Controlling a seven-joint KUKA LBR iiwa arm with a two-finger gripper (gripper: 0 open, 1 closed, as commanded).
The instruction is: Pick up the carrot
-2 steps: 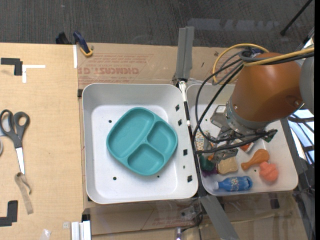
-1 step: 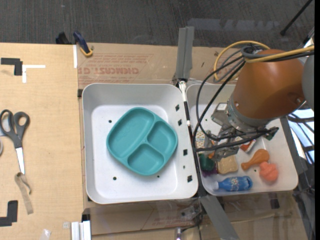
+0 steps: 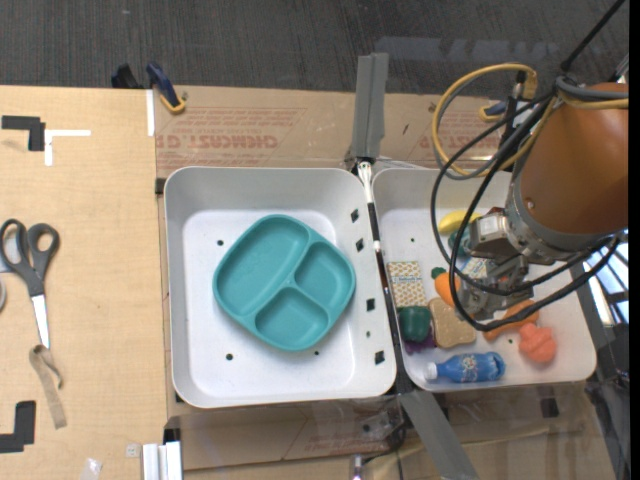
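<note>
In right bin (image 3: 420,183) | carrot (image 3: 516,314) mostly hidden, axis unclear

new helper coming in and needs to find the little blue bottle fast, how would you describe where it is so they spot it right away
Start at the right-hand white bin, the one under the arm. Look along its near edge: the blue bottle lies on its side there, white cap pointing left. It is the only blue item in that bin, just below the tan bread slice and left of the orange lumpy toy.
</note>
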